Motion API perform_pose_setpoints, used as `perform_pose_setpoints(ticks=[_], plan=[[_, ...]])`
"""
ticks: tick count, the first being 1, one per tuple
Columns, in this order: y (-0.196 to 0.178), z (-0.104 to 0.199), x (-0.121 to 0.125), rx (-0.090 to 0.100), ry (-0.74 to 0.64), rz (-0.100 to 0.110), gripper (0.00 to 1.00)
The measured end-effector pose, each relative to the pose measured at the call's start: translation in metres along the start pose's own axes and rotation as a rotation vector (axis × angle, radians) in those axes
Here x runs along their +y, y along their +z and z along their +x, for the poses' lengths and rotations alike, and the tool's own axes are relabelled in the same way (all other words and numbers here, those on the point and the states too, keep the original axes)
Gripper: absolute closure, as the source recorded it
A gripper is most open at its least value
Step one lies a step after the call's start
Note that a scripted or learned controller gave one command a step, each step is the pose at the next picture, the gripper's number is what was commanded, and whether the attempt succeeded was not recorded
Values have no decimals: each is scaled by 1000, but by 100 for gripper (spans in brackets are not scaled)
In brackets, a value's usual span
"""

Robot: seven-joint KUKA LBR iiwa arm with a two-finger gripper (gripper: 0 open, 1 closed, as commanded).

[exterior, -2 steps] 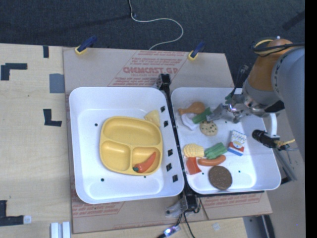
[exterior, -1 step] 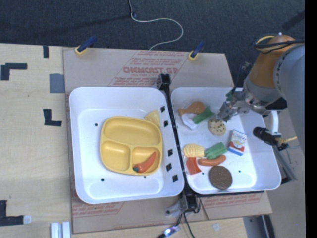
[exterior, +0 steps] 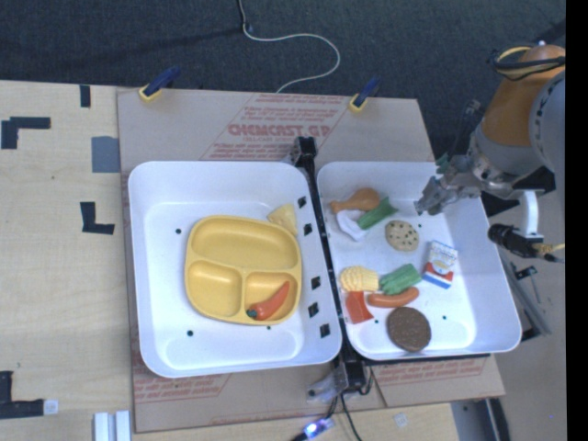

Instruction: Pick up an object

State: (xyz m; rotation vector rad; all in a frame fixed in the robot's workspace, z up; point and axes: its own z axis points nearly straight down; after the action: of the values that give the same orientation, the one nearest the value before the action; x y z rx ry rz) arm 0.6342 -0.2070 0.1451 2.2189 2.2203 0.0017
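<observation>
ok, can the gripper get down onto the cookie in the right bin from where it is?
Probably yes. The gripper hovers over the right bin's upper right part, and the cookie lies close by to its lower left, flat on bare floor. The green piece and small carton sit apart from it, so nothing blocks a descent.

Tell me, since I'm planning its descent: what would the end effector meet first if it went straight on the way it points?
Probably the cookie: the end effector points down-left over the right bin, toward it. Depth is unclear, so it might touch bare bin floor first.
</observation>
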Motion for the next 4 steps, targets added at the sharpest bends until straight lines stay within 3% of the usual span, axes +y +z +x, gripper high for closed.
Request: perform_pose_setpoints(ticks=[2, 4], plan=[[-81, -1, 10, 0, -1, 0, 100], [-62, 111, 6, 3, -6, 5, 100]])
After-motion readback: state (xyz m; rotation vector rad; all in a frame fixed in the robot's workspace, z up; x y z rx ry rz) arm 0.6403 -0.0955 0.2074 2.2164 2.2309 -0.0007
